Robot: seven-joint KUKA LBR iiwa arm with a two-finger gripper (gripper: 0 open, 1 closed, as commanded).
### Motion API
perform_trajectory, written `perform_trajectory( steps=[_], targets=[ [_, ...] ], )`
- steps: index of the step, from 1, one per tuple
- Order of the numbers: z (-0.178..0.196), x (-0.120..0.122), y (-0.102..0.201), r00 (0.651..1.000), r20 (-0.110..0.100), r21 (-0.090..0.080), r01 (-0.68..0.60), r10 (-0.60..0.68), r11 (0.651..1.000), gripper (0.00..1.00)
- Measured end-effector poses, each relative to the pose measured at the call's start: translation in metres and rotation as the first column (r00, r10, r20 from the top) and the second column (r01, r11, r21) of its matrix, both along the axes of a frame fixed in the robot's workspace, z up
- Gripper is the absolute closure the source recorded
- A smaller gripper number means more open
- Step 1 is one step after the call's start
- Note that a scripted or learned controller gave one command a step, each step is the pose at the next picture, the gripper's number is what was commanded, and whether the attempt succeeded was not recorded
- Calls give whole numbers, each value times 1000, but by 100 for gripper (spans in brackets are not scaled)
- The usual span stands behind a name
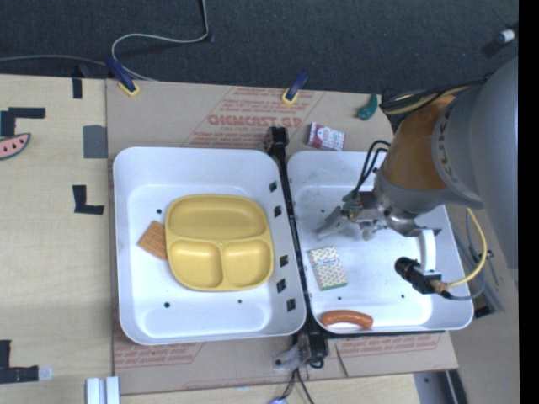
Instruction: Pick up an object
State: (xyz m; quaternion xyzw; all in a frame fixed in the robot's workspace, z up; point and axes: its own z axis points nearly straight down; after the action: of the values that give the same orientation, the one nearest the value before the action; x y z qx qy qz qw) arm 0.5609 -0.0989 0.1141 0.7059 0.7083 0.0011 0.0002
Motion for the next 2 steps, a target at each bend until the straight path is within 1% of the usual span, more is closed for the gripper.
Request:
perform_trajectory(
  steps=[1, 2],
  targets=[
    [9, 0, 1, 1000, -1, 2, -1, 1, 1000, 100],
    [9, 0, 1, 1000, -1, 2, -1, 1, 1000, 0]
  ],
)
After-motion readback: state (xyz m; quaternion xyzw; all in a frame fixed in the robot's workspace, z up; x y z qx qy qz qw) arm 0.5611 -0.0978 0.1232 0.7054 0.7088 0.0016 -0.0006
